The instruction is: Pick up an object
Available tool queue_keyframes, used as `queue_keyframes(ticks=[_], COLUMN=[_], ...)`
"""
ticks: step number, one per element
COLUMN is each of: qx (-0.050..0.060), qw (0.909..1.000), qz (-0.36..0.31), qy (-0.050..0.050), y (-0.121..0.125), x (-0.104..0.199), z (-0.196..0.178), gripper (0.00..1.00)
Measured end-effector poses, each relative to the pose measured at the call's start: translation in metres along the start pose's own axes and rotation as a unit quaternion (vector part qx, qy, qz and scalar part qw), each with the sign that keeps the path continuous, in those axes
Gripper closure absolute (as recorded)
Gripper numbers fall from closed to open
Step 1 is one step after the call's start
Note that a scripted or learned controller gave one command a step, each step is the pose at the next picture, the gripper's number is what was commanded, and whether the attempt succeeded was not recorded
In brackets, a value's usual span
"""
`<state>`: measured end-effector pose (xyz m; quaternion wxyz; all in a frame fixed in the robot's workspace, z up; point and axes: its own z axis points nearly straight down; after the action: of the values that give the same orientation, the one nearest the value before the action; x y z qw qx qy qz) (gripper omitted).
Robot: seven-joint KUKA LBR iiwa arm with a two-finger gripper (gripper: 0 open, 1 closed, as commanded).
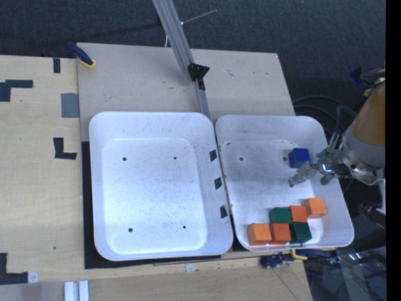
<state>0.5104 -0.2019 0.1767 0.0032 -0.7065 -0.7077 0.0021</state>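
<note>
My gripper [311, 175] hangs over the right side of the right bin [263, 130], its two fingers spread apart with nothing between them. A blue block [299, 157] lies just above and left of the fingers, apart from them. Near the bin's front edge sits a cluster of blocks: an orange one [259, 232] at the left, another orange one [281, 232], a green one [281, 216], a dark green one [301, 231], and two more orange ones [298, 214] [316, 206] toward the right.
The left bin [100, 168] stands beside the right one. A grey metal bar [175, 27] slants down from the top to a black clamp [198, 71]. Cables lie off the bench at the right.
</note>
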Motion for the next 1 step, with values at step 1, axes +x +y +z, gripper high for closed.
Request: queue_keyframes(ticks=[1], qx=[0.001], qw=[1.0], qz=[0.001], qy=[0.0], y=[-0.0079], x=[-0.0032], z=[0.0615], gripper=[0.0])
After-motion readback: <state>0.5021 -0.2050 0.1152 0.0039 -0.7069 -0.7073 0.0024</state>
